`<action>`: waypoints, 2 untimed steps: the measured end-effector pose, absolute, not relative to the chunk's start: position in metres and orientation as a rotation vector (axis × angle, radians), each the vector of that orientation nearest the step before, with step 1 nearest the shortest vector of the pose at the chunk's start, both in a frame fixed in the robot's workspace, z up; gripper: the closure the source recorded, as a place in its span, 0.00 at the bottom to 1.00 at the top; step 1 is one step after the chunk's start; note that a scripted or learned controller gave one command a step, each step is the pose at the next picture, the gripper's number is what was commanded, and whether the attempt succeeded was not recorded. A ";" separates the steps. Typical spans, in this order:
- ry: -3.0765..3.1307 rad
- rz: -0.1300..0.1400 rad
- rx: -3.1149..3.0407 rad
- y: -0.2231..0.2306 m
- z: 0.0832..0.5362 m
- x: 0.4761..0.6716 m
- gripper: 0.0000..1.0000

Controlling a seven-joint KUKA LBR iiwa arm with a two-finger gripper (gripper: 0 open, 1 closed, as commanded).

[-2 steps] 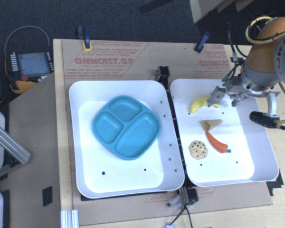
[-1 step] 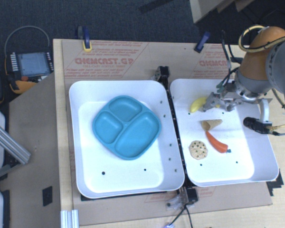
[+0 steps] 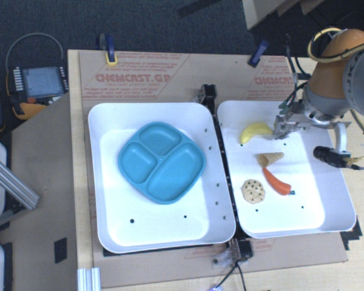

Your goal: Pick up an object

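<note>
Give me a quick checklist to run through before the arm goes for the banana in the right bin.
1. Banana lies in the right bin, apart from the other items: ok.
2. Gripper is beside the banana's right end: ok.
3. Whether the gripper already touches or holds the banana: cannot tell.
4. Cone, carrot and cookie lie nearer the camera than the banana, out of the approach: ok.
5. Blue divided plate sits in the left bin, away from the work: ok.
</note>
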State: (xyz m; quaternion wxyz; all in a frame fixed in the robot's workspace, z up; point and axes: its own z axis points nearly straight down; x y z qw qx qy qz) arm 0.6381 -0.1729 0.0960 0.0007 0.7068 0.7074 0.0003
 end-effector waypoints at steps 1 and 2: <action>2.218 0.006 2.215 -0.170 0.144 0.648 1.00; 2.217 0.006 2.215 -0.173 0.193 0.658 1.00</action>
